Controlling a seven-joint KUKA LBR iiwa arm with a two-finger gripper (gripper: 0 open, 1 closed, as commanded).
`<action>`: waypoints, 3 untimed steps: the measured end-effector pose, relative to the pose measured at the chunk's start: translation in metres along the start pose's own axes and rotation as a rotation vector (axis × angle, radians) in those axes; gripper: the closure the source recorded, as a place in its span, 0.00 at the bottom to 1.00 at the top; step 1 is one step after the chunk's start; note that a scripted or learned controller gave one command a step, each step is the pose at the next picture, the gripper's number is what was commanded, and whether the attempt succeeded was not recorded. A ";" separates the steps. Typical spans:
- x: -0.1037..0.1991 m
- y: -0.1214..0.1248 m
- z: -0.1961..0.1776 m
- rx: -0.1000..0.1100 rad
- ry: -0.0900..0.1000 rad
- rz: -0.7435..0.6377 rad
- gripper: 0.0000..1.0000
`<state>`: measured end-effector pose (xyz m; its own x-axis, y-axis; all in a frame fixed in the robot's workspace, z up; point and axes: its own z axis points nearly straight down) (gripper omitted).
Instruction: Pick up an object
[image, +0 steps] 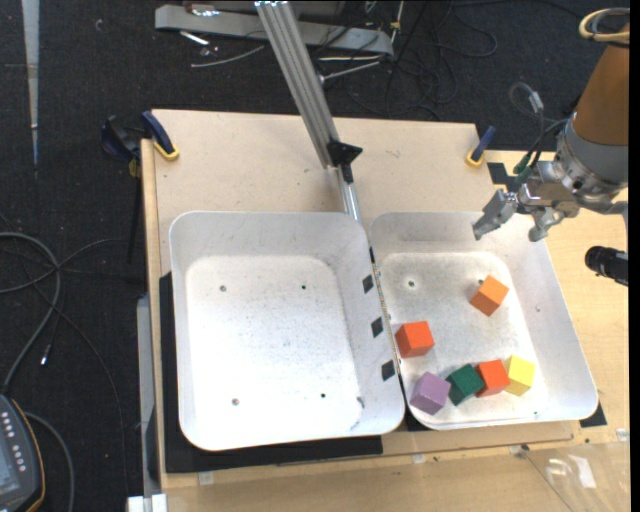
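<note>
White plastic bins, two, shallow, set side by side on a pale wooden bench (250, 170).

Left bin (190, 250): speckled floor, no blocks in it.

Right bin (560, 330): holds six small blocks.
- Orange block (490, 295), tilted on a corner, toward the far right part of the bin floor, apart from the others.
- Red-orange block (414, 338), near the bin's left wall, about midway along it.
- Purple block (430, 392), at the near left corner.
- Green block (465, 384), just beside the purple one, along the near edge.
- Red block (493, 376), touching or all but touching the green one on its right.
- Yellow block (520, 374), last in that row, toward the near right corner, just beside the red one.

Gripper (512, 221): grey metal, two fingers, at the end of the grey arm with its orange band (610, 95). It sits over the far right corner of the right bin, above the rim. The fingers are spread apart with a plain gap between them; nothing is held. It is well apart from every block, the tilted orange one being nearest.

Fixtures: a slanted aluminium rail (300, 85) crosses the bench's far edge and ends at the seam between the bins; yellow-and-blue clamps (158, 135) grip the far corners.
</note>
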<state>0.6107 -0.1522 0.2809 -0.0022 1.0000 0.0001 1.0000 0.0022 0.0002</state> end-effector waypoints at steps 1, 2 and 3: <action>-0.021 0.032 0.170 0.006 0.000 0.002 0.00; -0.042 -0.012 0.186 0.001 -0.002 0.005 0.00; -0.040 -0.010 0.175 -0.003 -0.001 0.003 1.00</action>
<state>0.6006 -0.1918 0.1058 0.0008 1.0000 -0.0014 1.0000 -0.0008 0.0027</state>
